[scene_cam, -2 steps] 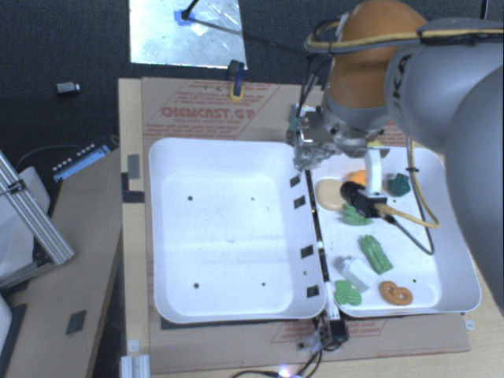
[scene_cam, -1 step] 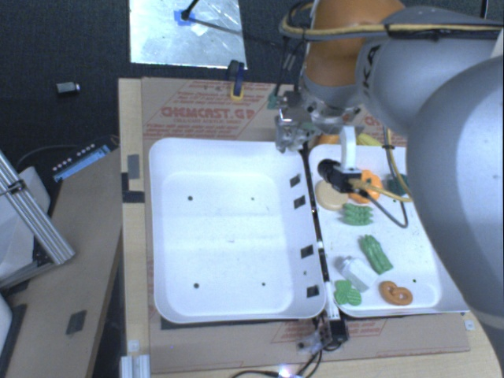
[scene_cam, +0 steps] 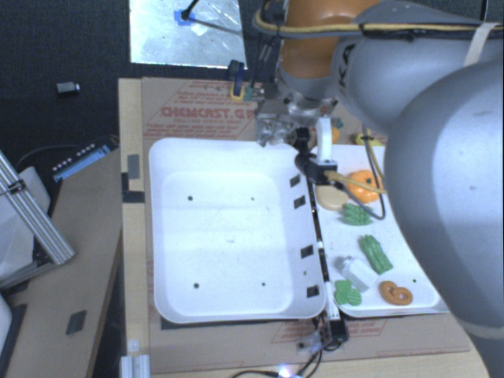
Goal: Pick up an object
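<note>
We see the arm (scene_cam: 441, 172) reaching in from 3 o'clock, grey w/ an orange band (scene_cam: 323, 14) up at 12 o'clock of the view. The gripper (scene_cam: 287, 132) hangs over the far rims, approx. where the left bin (scene_cam: 220, 235) and right bin (scene_cam: 370, 303) meet, at 1 o'clock of the left bin. Released or clenched? We can't tell from this angle, and we see nothing held in it.

The pickable objs all lie in the right bin, at 4–5 o'clock from the gripper:
- orange round obj (scene_cam: 364, 186) at the bin's 12 o'clock end, nearest the gripper
- tan disc (scene_cam: 332, 198) just beside it, at its 8 o'clock, close to the divider
- leafy green piece (scene_cam: 357, 215) at 5 o'clock of the disc
- long green piece (scene_cam: 376, 254) near mid-bin
- small white-grey cylinder (scene_cam: 356, 273) at its 7 o'clock
- small green piece (scene_cam: 346, 293) at the 7 o'clock corner
- brown pretzel-like ring (scene_cam: 395, 293) at 3 o'clock of that, apart from it

Both bins sit on a cardboard sheet (scene_cam: 197, 110) w/ red print.
</note>
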`<state>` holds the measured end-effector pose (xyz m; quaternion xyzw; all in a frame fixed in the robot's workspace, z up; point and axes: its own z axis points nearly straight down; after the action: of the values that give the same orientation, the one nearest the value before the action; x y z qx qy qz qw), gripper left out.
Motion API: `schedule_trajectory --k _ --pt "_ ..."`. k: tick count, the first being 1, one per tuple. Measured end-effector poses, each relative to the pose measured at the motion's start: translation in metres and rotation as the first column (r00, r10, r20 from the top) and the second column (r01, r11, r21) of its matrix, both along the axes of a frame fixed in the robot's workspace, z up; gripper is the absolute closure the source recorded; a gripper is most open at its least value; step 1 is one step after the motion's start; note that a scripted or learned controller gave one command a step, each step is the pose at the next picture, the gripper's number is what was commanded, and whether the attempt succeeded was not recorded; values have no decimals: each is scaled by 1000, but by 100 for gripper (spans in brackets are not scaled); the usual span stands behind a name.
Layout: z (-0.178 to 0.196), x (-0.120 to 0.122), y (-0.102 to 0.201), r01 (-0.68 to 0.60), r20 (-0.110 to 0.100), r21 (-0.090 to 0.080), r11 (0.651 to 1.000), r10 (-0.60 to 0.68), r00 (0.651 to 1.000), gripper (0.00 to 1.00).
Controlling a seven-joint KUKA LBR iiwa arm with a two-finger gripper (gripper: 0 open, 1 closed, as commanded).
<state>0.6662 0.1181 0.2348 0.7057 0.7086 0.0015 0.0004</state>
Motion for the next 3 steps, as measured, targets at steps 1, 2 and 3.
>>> schedule_trajectory --k 1,2,3 --pt "13 2 27 0 -1 0 1000 0 1000 100" --pt "-20 -27 59 0 -1 -1 1000 0 1000 100" --pt "-8 -6 87 0 -1 0 1000 0 1000 100"
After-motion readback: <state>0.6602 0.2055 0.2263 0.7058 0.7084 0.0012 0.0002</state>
